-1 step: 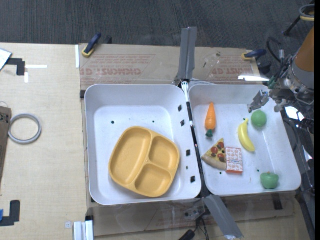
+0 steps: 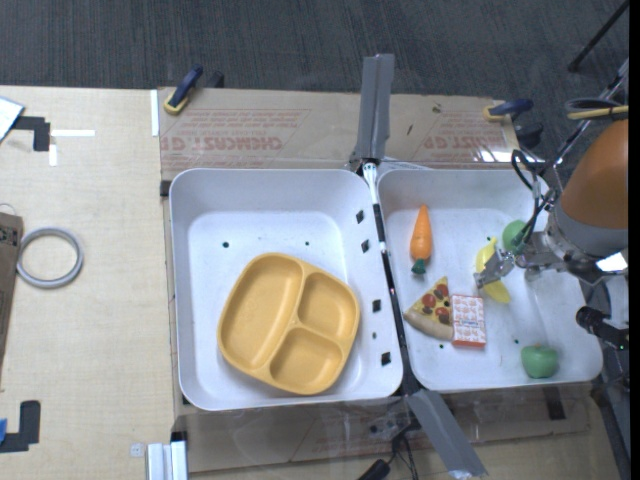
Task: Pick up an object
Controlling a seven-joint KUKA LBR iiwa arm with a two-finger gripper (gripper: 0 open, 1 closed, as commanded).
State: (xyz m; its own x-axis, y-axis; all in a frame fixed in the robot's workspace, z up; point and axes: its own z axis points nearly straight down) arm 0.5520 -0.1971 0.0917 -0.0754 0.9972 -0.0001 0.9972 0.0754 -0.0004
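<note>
The gripper hung low in the right bin, its tip right at a yellow, banana-like piece. Whether it was open or closed could not be told, and nothing showed plainly held in it.

The yellow piece was the nearest thing, lying just under and slightly left of the tip, its long axis running up and down the view. A green ball sat just beyond it, close against the arm. The carrot lay further left with its point toward the far wall, and the pizza slice and small box lay nearer the front, left of the gripper. A green apple rested by the front right corner. The left bin held 1 yellow plate.

Judged from this, the yellow piece was the likely target, needing only a short drop.
</note>
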